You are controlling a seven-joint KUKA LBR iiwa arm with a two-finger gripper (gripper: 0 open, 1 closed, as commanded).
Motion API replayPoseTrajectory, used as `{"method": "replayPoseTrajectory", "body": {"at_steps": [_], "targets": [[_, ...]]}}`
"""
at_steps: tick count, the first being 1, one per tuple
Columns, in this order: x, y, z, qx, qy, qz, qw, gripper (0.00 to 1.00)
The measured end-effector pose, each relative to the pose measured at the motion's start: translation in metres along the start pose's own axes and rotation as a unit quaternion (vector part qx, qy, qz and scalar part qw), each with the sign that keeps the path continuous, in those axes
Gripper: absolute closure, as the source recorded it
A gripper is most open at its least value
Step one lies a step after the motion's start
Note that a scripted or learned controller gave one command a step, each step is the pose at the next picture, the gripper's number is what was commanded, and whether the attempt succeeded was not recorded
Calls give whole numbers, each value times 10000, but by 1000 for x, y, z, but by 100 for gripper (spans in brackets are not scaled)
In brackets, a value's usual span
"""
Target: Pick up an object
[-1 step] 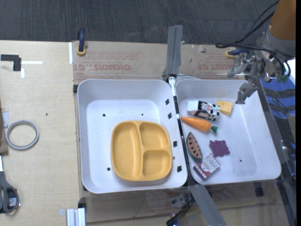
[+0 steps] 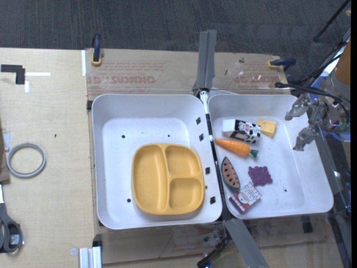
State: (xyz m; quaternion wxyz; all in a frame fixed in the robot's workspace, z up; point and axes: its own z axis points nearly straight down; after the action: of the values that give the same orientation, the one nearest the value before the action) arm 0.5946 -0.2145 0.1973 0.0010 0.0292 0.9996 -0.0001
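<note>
arm (image 2: pixel 345 71): cut off by the right edge, just a sliver of it in frame
gripper (image 2: pixel 304 128): too small to tell how it is set
scissors (image 2: pixel 8 234): cut off by the left edge
small packet (image 2: pixel 245 197): print too small to read
cardboard lettering (image 2: pixel 129 78): blurred, not readable

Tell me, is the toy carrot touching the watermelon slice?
Apart. The camera view shows bare white bin floor between the carrot and the watermelon slice below it.
</note>
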Motion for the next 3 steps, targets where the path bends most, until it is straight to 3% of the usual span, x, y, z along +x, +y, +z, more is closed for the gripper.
{"method": "replayPoseTrajectory", "body": {"at_steps": [1, 2, 3], "targets": [[-20, 13, -162, -1, -1, -788, 9969, 0], [-20, 13, -162, -4, 3, -788, 9969, 0], [-38, -5, -35, 2, -3, 419, 9991, 0]]}}
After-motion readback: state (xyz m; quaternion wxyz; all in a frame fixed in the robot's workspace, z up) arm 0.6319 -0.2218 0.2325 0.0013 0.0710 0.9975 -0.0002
